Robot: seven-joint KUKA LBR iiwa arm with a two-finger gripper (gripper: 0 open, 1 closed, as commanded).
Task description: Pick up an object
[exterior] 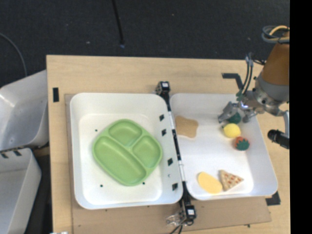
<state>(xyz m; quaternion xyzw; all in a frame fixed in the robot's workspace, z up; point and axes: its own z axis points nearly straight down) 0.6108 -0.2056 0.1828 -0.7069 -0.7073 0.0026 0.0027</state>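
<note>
End effector (235, 113) just above yellow ball (232, 130), touching unclear.

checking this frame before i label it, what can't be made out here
- Gripper, camera view: too small and blurred to tell whether its fingers are open or shut, or whether they touch the yellow ball just below.
- Something dark green at the fingertips: too small to identify.
- Arm: cut off by the right edge.
- Small red and green item: too small to name.
- White object at far left: cut off by the left edge.
</note>
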